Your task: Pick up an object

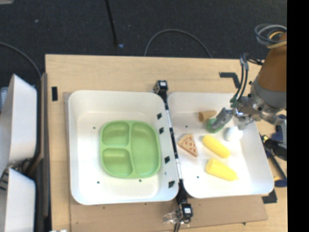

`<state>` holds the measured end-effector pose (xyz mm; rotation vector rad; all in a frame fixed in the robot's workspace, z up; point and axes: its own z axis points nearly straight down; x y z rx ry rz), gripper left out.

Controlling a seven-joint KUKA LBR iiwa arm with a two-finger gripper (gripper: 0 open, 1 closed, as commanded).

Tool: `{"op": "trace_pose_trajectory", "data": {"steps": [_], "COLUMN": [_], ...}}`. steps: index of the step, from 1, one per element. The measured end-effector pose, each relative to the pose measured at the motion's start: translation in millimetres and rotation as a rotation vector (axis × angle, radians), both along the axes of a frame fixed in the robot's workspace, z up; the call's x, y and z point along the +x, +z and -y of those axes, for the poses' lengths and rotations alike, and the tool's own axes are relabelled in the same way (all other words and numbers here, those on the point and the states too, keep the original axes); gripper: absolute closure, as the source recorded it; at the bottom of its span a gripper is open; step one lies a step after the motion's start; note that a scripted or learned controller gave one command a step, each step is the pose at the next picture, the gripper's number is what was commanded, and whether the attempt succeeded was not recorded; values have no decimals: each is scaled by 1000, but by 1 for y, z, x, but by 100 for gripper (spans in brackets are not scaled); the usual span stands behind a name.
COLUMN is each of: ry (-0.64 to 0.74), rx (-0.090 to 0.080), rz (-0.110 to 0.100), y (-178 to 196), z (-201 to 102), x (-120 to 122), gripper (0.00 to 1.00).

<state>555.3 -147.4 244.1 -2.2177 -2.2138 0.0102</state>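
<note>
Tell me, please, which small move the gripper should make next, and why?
Probably lower the gripper a little onto the small green object beside it. The gripper hangs in the right white bin, close to this object, and nothing is seen between its fingers. The two yellow corn-shaped pieces and the triangular pizza-slice toy lie farther away.

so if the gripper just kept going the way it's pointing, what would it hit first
Most likely the small green object right at the tip of the gripper, which points down and toward the left in the right bin. Depth is hard to judge from above, so it may already be touching.
</note>
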Motion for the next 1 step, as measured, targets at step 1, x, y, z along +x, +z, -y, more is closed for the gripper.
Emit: {"op": "trace_pose_trajectory", "data": {"steps": [1], "ry": [3], "rx": [-2], "rz": [11], "y": [6], "z": [0], "x": [2], "gripper": [0]}}
